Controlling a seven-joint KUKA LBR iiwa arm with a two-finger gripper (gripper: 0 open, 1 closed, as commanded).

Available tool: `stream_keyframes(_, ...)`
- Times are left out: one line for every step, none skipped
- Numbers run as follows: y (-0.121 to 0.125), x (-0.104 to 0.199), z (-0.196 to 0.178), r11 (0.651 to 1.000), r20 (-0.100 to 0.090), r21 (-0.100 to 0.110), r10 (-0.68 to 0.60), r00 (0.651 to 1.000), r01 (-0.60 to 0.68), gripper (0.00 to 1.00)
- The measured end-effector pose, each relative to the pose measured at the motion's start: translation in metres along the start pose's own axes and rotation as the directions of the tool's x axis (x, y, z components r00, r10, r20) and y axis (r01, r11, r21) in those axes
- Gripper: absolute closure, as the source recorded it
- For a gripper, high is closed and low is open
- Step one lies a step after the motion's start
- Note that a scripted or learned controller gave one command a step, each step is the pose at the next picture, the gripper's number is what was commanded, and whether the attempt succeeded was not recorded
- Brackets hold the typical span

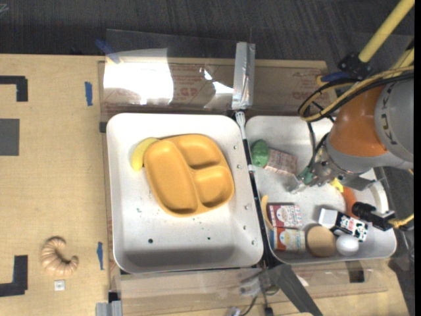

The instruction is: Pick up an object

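Step in hand, by judgement: approach, nothing lifted yet; candidate items lie in right bin (387,247); near edge: red-and-white box (285,215), brown egg-shaped thing (321,240), white ball (347,245); farther: crinkled packet (281,160), green lump (260,153); gripper (309,176) low over bin middle, just right of packet; claw opening cannot be told; next move calls for settling over one item; arm enters from right, orange band above wrist; left bin (125,196) holds yellow divided tray (187,173).

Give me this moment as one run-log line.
arm: over right bin | gripper: low among items, near green object | grasp: none seen | left bin: orange divided tray, yellow item beneath it
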State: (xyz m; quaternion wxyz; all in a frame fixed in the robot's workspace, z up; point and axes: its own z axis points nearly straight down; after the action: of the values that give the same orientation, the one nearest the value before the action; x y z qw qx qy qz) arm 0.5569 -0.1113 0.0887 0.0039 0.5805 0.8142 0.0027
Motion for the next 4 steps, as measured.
stream_keyframes(-0.001, 0.000, 0.001, 1.000, 0.000, 0.001, 0.001, 1.000, -0.001, 0.00)
stream_keyframes(0.061, -0.038, 0.003, 0.993, -0.001, 0.003, -0.118, 0.993, 0.118, 0.00)
stream_keyframes(0.072, -0.018, 0.002, 0.994, -0.001, 0.003, -0.110, 0.994, 0.110, 0.00)
stream_keyframes(0.074, -0.019, -0.010, 0.994, 0.003, 0.000, -0.112, 0.994, 0.112, 1.00)
